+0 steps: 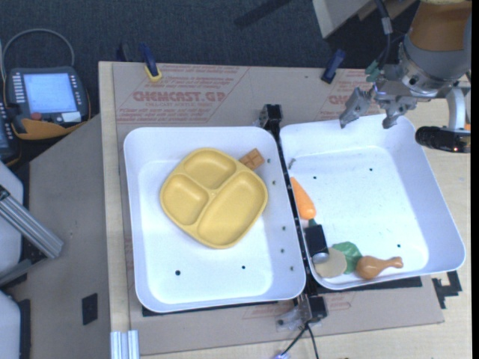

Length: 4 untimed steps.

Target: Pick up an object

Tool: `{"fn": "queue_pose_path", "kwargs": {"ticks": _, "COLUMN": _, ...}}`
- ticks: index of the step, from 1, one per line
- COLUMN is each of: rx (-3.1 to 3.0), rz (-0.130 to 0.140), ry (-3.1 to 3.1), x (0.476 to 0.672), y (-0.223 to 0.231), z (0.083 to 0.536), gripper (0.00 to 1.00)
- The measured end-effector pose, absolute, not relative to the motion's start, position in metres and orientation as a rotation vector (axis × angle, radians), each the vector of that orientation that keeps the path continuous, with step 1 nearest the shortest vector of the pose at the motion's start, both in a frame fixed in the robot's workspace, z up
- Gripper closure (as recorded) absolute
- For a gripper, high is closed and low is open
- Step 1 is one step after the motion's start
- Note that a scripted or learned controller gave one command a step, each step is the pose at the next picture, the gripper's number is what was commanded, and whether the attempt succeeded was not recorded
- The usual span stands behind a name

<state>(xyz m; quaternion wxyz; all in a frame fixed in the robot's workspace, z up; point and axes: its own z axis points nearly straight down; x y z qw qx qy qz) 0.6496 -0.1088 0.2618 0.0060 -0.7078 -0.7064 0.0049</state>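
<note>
Carrot (pixel 302 198) in right bin (pixel 419 163); arm above far rim, fingers (pixel 351 111) spread, nothing between.

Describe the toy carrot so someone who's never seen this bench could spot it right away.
Look in the right-hand white bin, along its left wall. The small orange toy carrot lies there, above a black block. Unlike the brown toy drumstick near the bin's bottom edge, it is bright orange and tapered.

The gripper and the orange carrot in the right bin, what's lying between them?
In the camera view, bare white bin floor. The gripper hangs open over the bin's far rim, and the carrot lies by the near-left wall, with nothing between them.
</note>
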Motion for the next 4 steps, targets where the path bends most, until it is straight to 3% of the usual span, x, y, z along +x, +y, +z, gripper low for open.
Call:
{"fn": "queue_pose_path", "kwargs": {"ticks": 1, "rx": -2.221, "rz": 0.001, "ry": -2.221, "x": 0.651, "y": -0.108, "z": 0.271, "gripper": 0.0}}
{"fn": "queue_pose_path", "kwargs": {"ticks": 2, "rx": -2.217, "rz": 0.004, "ry": -2.222, "x": 0.658, "y": -0.106, "z": 0.226, "gripper": 0.0}}
{"fn": "queue_pose_path", "kwargs": {"ticks": 4, "rx": -2.22, "rz": 0.004, "ry": -2.219, "x": 0.652, "y": -0.096, "z": 0.131, "gripper": 0.0}}
